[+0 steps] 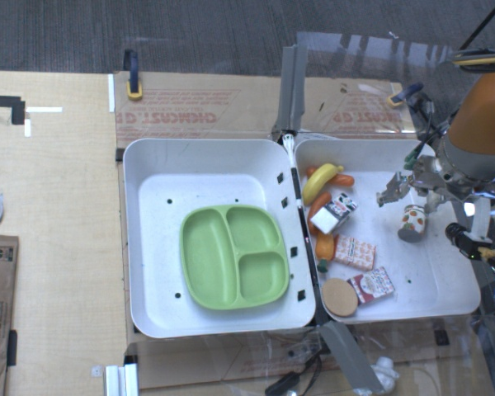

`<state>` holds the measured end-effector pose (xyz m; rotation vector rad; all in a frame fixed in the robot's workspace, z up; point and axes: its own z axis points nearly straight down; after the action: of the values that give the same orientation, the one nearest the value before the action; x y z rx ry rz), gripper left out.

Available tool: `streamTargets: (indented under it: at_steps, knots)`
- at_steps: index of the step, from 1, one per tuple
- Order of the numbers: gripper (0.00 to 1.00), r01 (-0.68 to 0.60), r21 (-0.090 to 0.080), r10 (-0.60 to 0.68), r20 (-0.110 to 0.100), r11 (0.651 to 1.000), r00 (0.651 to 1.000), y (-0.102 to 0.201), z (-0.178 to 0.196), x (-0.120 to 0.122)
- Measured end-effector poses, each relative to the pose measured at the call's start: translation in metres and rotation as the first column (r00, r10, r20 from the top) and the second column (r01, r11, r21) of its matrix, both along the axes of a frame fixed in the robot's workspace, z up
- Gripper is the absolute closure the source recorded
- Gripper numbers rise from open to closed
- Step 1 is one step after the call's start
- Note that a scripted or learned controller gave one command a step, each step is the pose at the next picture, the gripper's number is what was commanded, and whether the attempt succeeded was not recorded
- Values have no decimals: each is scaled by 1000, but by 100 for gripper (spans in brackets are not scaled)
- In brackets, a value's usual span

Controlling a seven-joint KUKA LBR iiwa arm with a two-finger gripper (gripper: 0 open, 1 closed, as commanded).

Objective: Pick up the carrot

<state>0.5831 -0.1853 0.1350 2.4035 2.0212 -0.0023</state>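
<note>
the worktop (58,180) carries two shallow white bins side by side. the left bin (148,221) holds a green divided plate (235,256) lying flat near its middle. the right bin (445,287) holds a cluster of toy food along its left wall: a yellow banana (320,181) at the top, the carrot (323,215) just below it (an orange piece lying at a slant, partly covered by a small white carton (338,210) with dark markings), a pink box (355,253) further down, a red and white packet (374,285) beside that, and a round tan disc (341,297) at the near edge. an orange round piece (324,248) sits against the divider between carrot and disc.

the grey arm (478,122) with its orange band reaches in from the right, and the end effector (412,195) hangs over the right half of the right bin. its metal fingers look splayed apart, with nothing between them. a small white and grey object (412,221) stands on the bin floor just beneath it.

the carrot lies well apart from the end effector, off to its left, beside the bin's left wall, with bare white bin floor between the two. the carrot rests in the bin among the other toys, touching the carton and close under the banana.
</note>
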Motion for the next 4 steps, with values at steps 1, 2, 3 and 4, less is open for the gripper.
streamTargets:
  at_steps: [1,2,3,4]
  knots:
    - [100,0,-1,0,0,1000,1000,-1,9,0]
    - [100,-196,0,196,0,981,981,-24,115,-27]
    - [100,-577,-2,577,1,817,817,-37,150,26]
    - [100,-810,-3,810,1,586,586,-36,144,77]
